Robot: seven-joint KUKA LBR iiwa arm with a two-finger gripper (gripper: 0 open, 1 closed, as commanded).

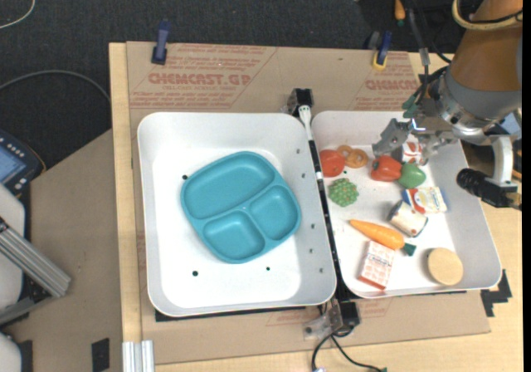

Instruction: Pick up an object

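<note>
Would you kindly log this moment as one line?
gripper: above right bin, near tomato | grasp: unclear | carrot: lying in bin | blue tray: left bin

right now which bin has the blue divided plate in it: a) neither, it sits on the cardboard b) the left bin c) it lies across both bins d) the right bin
b: the blue divided plate lies wholly inside the left bin, while the right bin holds the small food items such as the carrot.
</note>
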